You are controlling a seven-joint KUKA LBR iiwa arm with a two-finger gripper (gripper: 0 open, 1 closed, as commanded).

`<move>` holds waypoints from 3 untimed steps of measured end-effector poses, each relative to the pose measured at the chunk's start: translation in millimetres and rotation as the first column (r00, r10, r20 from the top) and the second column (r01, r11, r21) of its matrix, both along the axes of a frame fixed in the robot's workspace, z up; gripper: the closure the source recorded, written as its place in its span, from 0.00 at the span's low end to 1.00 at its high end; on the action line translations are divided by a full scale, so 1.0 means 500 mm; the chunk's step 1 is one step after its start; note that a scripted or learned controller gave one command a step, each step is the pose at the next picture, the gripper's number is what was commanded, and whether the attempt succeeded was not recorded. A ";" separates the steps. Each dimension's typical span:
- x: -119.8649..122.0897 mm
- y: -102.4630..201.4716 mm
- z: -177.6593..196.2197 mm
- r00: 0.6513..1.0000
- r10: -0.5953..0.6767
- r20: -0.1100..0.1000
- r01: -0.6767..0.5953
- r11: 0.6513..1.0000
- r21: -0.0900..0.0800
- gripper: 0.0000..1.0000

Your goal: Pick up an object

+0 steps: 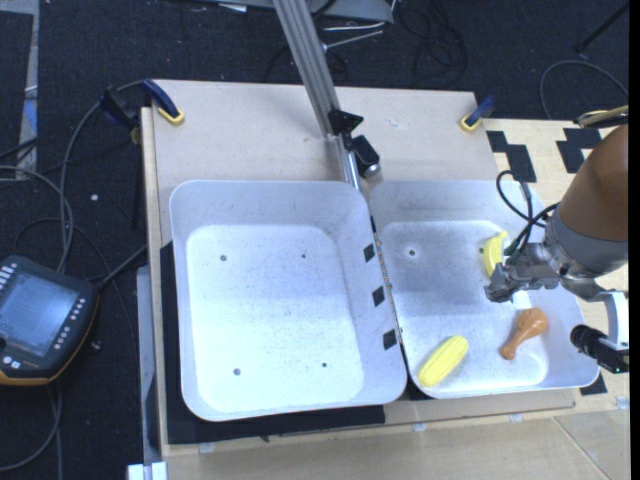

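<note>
Nearest the front edge of the worktop (pixel 300 108), in the right bin (pixel 430 238), a yellow corn cob (pixel 442 359) lies slantwise close to the bin's front wall, near its front-left corner. Just to its right, apart from it, an orange drumstick-shaped toy (pixel 524 332) rests toward the front-right corner. Further back along the right side of that bin, a yellow object (pixel 493 252) lies partly hidden by the gripper (pixel 500 288), which hangs low over the bin beside it; whether the gripper is spread or pressed together cannot be told, and nothing can be seen held. The left bin (pixel 270 298) sits beside it, the two touching along their inner walls. On the floor at the left lies a handheld control pendant (pixel 35 313); no writing on it is legible.
</note>
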State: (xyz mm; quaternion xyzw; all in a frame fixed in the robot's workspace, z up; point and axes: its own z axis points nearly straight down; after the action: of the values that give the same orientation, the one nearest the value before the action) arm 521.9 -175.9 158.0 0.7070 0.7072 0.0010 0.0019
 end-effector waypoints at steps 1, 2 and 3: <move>0.011 -0.007 0.122 1.000 0.000 0.001 0.000 1.000 0.000 1.00; 0.012 -0.007 0.143 1.000 0.000 -0.003 0.000 1.000 0.001 1.00; 0.016 0.081 0.150 1.000 0.004 -0.004 -0.004 1.000 0.002 1.00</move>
State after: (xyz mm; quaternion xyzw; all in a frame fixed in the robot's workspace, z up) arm 529.8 -135.4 232.8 0.7057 0.7085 0.0005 -0.0002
